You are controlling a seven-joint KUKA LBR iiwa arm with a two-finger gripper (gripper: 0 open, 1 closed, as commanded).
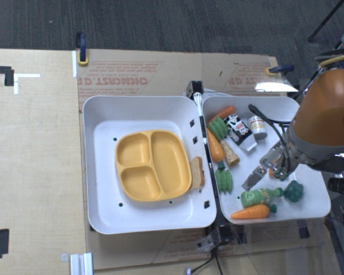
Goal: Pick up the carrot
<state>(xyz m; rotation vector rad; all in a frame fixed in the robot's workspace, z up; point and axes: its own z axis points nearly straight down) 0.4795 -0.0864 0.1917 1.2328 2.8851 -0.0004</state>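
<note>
Hovering over the right bin [318, 208], the gripper [257, 178] points down and to the view's left; its fingers hold nothing, and whether they stand wide or narrow cannot be told from this slant. Just below the tip lies a green bottle [259, 196], with a green broccoli piece [294, 191] beside it to the right. The carrot [251, 212], the likeliest target, rests at the bin's near edge, just below the bottle and close to the wall. A second orange, carrot-like piece [215, 146] lies along the bin's left wall, among green vegetables [223, 179] and a small carton [238, 128]. The left bin [97, 171] bears a yellow divided plate [152, 165] with a tan slice [196, 172] at its right rim.

Judgement: the approach step is in hand. A sound grasp calls for shifting toward the near edge, aligning the fingers across the carrot's thick middle, and descending clear of the bottle; the nearby wall leaves little room, so a finger may strike it.
</note>
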